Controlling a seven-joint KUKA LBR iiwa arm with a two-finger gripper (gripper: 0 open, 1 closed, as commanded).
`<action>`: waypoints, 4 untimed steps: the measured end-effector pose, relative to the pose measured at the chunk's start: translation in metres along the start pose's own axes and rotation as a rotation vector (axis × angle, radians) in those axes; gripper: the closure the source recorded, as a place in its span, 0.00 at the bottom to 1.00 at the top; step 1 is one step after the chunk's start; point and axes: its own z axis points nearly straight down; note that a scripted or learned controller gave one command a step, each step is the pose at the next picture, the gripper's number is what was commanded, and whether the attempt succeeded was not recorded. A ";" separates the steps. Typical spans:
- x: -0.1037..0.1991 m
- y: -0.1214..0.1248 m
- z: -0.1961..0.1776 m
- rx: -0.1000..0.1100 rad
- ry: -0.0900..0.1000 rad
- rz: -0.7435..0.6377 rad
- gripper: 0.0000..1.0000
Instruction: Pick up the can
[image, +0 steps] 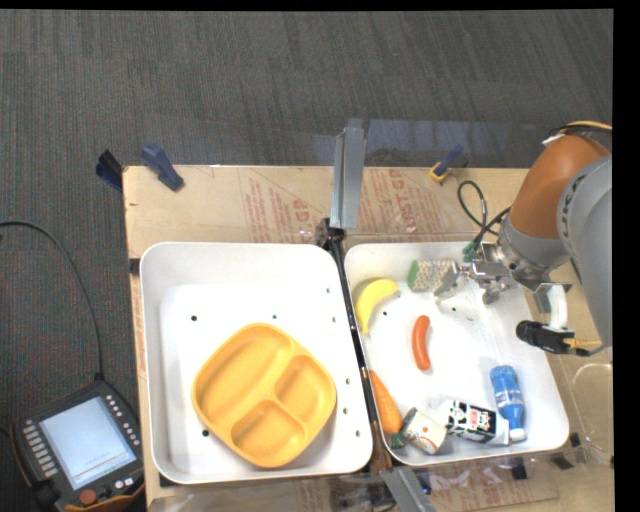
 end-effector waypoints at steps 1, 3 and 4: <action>0.067 -0.004 0.001 0.002 0.001 -0.008 0.00; 0.055 -0.173 -0.028 0.006 0.002 0.261 0.00; 0.011 -0.164 -0.001 0.005 0.026 0.217 0.00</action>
